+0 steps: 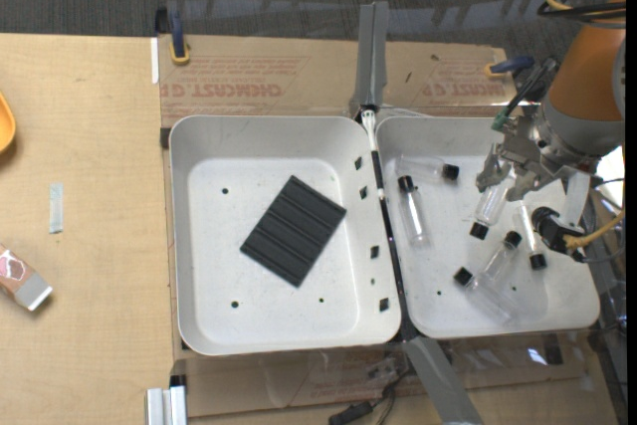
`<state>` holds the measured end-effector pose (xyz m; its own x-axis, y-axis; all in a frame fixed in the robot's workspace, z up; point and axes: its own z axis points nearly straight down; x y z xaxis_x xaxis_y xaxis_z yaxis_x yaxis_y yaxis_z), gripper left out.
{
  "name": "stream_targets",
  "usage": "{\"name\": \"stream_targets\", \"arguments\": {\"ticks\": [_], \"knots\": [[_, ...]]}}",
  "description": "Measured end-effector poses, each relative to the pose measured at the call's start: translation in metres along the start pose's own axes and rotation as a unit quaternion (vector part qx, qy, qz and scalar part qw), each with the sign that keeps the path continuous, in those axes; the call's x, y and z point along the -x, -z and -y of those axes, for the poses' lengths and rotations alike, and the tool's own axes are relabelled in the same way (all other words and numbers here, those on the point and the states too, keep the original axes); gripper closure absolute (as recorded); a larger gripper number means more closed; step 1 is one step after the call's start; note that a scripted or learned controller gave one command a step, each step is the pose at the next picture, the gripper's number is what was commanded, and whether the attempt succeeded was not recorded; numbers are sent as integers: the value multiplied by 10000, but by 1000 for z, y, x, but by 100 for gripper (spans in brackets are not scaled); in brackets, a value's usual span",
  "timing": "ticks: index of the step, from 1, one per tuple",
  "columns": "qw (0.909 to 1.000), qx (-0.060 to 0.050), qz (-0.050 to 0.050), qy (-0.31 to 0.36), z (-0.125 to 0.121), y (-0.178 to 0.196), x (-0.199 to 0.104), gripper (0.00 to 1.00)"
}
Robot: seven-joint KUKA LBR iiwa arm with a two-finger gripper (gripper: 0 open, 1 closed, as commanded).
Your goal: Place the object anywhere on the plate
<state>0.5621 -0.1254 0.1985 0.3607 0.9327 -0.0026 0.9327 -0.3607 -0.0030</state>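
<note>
Currently your gripper (pixel 508 176) sits over the right bin (pixel 572 314), upper right area, with a clear tube (pixel 489 210) hanging tilted at its fingertips, black cap at the tube's low end. The tube looks pinched between the fingers, jaws closed narrow on its upper end, though the fingers are small and partly blurred.

The plate (pixel 295 230), a dark ribbed rectangle, lies rotated in the middle of the left bin (pixel 189 244), well apart from the gripper and across the divider.

Other tubes stay on the right bin's floor: one (pixel 412 209) near the divider with its black cap up top, two more (pixel 488 269) crossed low under the gripper, plus a loose black cap (pixel 450 171) near the top.

Readable text: the cardboard (pixel 269 80) behind the bins shows "CHEMCAST GP", printed upside down from your view. Nothing else is legible.
</note>
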Motion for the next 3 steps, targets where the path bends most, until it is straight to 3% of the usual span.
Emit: {"name": "stream_targets", "arguments": {"ticks": [1,2,3], "knots": [[9987,0,2,501,-21,10,-59,100],[10000,1,5,-14,-58,40,-116,100],[9997,5,4,-259,-38,127,-166,100]]}}
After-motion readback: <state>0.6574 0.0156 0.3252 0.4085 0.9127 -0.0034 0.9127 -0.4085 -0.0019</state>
